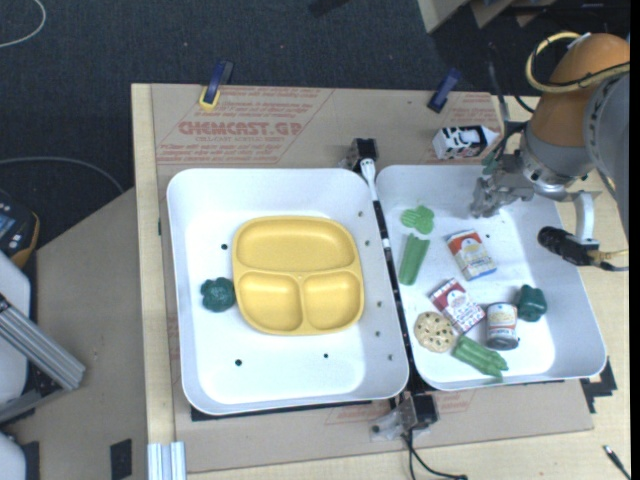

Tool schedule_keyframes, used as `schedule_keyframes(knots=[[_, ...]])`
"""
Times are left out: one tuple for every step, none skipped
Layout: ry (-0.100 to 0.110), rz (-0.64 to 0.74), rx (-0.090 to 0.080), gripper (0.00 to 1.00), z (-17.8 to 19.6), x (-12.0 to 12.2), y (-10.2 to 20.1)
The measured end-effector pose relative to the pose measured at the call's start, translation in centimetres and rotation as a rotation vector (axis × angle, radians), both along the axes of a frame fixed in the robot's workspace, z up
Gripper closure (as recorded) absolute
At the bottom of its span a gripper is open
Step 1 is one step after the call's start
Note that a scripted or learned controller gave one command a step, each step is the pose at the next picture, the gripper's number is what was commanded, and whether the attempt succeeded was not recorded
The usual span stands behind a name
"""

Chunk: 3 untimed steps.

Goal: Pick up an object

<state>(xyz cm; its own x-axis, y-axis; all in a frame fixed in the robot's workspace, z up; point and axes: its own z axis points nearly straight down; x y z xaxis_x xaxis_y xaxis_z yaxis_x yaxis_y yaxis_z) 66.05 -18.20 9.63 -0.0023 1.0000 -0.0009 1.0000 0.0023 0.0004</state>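
Gripper (487,196) at right bin's (570,353) far edge; grip state I can't tell.
I'd grab the small red-and-white carton (471,255) nearest it: light, stiff, pinch across flat sides.

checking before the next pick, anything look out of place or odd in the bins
One thing: a dark green toy vegetable lies alone on the left bin floor, beside the yellow divided tray, not in it. The other toys are all scattered in the right bin. Nothing looks spilled or damaged.
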Motion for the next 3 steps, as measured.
schedule_keyframes(knots=[[-0.003,-0.003,-0.001,1.00,4.9,-0.8,0.2],[-0.005,-0.001,-0.001,1.00,10.5,-1.2,1.1],[-0.006,-0.001,-0.001,1.00,13.1,-1.1,1.1]])
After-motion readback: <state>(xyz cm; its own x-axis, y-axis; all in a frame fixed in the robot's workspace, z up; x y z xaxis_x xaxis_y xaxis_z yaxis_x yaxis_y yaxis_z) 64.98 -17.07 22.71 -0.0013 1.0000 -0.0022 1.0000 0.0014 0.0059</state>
